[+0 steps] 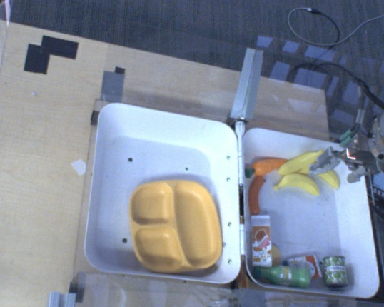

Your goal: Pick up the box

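Overhead, pincer above bananas, grip state unclear, box well apart by bin wall

Bright even overhead light; soft shadows in white bins; mild glare on rims; overall slightly soft focus

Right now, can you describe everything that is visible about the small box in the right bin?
The box is a small carton, white with a red and orange print on its top face. It lies flat on the floor of the right bin, near the left wall, its long side pointing away from the camera. Its near end meets the green bottle. The gripper is far from it, over the bananas.
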Controlling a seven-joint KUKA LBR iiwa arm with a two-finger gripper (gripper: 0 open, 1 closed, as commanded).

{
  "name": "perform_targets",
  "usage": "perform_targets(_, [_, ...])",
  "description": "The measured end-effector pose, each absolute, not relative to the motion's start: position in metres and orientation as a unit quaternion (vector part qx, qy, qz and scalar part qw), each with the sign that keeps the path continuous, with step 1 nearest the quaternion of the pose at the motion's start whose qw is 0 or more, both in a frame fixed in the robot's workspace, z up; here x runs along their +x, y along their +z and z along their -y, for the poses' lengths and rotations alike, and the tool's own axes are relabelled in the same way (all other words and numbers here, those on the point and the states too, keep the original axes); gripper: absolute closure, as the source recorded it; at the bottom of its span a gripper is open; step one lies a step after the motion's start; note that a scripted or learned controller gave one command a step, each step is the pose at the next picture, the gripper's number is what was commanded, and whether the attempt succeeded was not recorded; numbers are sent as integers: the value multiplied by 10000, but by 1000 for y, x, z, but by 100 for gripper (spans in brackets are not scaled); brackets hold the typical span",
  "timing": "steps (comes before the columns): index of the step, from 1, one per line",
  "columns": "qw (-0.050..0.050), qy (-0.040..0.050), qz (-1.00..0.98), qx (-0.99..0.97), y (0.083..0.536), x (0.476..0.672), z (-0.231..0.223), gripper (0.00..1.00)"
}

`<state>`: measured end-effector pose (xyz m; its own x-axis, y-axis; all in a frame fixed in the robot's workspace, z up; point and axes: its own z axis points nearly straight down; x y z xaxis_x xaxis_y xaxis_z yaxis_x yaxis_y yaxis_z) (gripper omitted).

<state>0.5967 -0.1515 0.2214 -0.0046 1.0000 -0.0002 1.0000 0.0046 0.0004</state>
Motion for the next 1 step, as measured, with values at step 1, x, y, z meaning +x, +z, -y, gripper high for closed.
perform_targets(1, [-4,-2,-6835,7300,146,535,161,0])
